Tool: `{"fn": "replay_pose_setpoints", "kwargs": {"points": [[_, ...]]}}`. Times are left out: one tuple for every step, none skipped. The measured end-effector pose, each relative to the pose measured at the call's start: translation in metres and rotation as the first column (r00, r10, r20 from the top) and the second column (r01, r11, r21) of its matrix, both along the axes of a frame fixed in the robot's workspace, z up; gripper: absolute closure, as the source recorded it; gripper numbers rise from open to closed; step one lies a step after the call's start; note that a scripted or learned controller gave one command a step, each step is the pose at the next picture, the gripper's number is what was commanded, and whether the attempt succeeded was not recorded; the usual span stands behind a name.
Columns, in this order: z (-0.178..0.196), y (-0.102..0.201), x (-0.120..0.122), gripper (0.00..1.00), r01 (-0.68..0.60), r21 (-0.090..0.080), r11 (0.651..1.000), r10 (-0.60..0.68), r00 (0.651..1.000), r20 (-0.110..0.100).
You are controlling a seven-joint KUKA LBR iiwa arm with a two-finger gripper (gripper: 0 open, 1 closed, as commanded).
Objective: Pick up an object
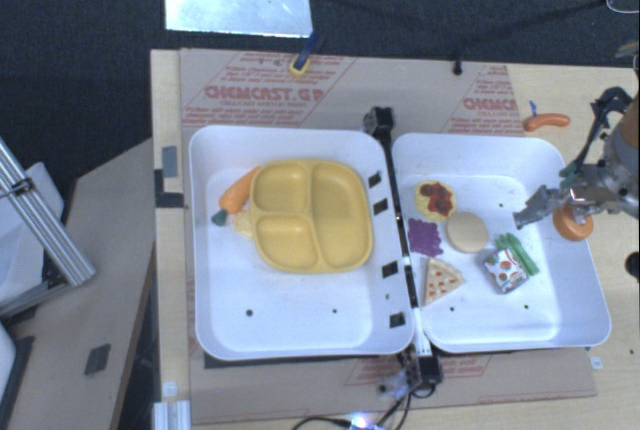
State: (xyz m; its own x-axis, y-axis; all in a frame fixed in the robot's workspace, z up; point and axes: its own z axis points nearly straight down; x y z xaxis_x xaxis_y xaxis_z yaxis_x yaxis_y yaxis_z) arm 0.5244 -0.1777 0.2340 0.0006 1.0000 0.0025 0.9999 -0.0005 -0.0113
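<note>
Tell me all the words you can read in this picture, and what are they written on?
"CHEMCAST GP" in red, on the brown sheet under the bins, above the left bin.
The same red "CHEMCAST" print, slanted, on that sheet above the right bin; it is fainter and partly cut off.
Red print on the sheet's front edge, below the bins: too hidden to read.
The small packet in the right bin has a picture, but any words are too small to read.
</note>
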Motion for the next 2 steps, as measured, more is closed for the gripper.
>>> {"fn": "replay_pose_setpoints", "kwargs": {"points": [[0.007, 0.001, 0.003, 0.0, -0.004, -0.003, 1.0, 0.004, 1.0, 0.012], [-0.055, -0.002, 0.0, 0.0, -0.002, -0.001, 1.0, 0.002, 1.0, 0.008]]}}
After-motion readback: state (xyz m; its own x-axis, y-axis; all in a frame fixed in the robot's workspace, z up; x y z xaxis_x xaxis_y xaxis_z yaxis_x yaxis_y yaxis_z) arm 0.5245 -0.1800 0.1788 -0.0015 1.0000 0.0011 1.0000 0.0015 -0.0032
